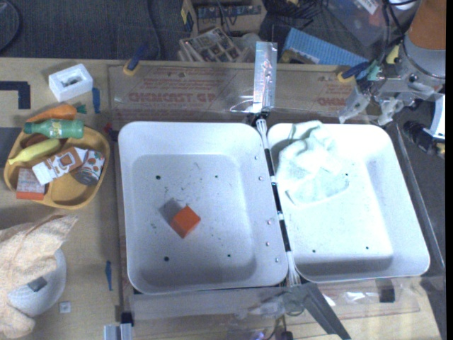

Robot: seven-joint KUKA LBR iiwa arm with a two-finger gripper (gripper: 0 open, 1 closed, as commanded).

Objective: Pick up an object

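item: orange block (186, 221), lying on the floor of the left bin (134, 147), toward its near left. white cloth (309, 163), crumpled in the right bin's (403, 253) far left part. gripper (371, 105), beyond the right bin's far right corner, well apart from the block, which lies down-left of it; jaw state cannot be told.

the arm (429, 20) above the right bin (396, 261) has a wide orange band, with grey metal under it. thin black cables loop beside the band.
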